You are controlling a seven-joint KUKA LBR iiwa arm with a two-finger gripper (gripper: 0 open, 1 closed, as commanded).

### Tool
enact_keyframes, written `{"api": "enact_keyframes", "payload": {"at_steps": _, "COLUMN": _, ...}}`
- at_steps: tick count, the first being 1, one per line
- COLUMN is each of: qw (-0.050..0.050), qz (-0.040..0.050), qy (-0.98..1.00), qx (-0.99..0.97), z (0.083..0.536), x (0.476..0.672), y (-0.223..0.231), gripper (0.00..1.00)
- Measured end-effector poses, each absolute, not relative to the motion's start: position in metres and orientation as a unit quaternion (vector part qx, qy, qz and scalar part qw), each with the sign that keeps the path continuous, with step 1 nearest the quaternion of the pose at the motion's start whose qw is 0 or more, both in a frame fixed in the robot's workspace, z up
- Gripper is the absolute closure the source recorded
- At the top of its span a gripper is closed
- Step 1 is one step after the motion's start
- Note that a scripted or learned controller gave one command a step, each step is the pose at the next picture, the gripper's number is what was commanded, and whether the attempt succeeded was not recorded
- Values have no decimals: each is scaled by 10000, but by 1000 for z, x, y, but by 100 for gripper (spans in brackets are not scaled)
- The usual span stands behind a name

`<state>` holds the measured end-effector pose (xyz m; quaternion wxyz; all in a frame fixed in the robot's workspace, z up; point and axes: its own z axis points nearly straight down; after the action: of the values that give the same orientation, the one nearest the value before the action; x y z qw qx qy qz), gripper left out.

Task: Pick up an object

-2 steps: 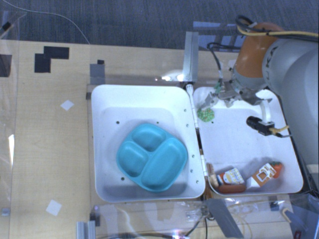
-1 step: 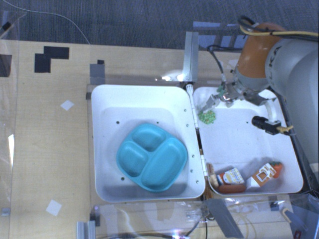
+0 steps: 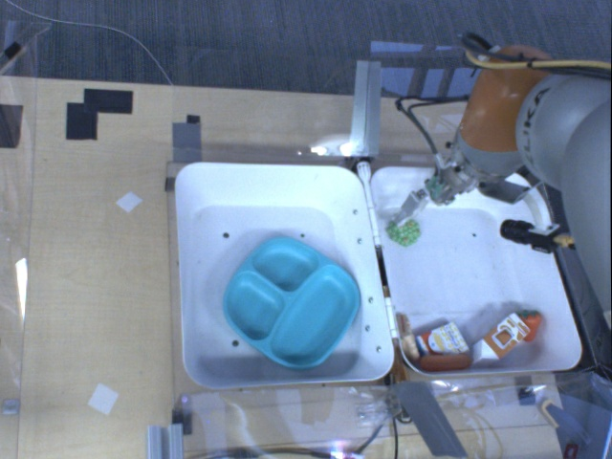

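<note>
I see the grey arm with the orange band (image 3: 497, 108) coming in from 2 o'clock, wrist angled down and toward 8 o'clock into the right-hand shallow white bin (image 3: 483, 290). The two-finger gripper (image 3: 413, 208) sits low at the bin's 11 o'clock corner, tips just above or touching a small green bumpy object (image 3: 404, 232); contact unclear from here. Can't tell whether the gripper is spread or clamped, and I see nothing clearly between its tips. The green object lies on the bin floor just beside the divider wall. Along that bin's 6 o'clock wall: a reddish-brown sausage-shaped item (image 3: 442, 360), a small white-and-yellow carton (image 3: 447, 337) touching it, and at 5 o'clock an orange-and-white carton (image 3: 510, 334) tilted against the wall. The left-hand shallow white bin (image 3: 206, 256) holds a blue plastic three-compartment plate (image 3: 292, 301), sitting toward 5 o'clock of its centre, well apart from the gripper. A black cable fitting (image 3: 526, 232) hangs off the arm at the right bin's 2 o'clock.
</note>
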<state>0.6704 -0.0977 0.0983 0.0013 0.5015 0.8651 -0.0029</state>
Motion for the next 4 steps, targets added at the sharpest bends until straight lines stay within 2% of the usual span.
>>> {"api": "enact_keyframes", "payload": {"at_steps": 1, "qw": 116, "qz": 31, "qy": 8666, "qx": 4988, "z": 112, "x": 676, "y": -95, "gripper": 100}}
{"api": "enact_keyframes", "payload": {"at_steps": 2, "qw": 1, "qz": 23, "qy": 8683, "qx": 4960, "z": 109, "x": 672, "y": -89, "gripper": 0}}
{"api": "enact_keyframes", "payload": {"at_steps": 3, "qw": 45, "qz": 15, "qy": 9029, "qx": 4299, "z": 88, "x": 611, "y": -117, "gripper": 0}}
{"api": "enact_keyframes", "payload": {"at_steps": 4, "qw": 41, "qz": 12, "qy": 9291, "qx": 3699, "z": 88, "x": 624, "y": -136, "gripper": 0}}
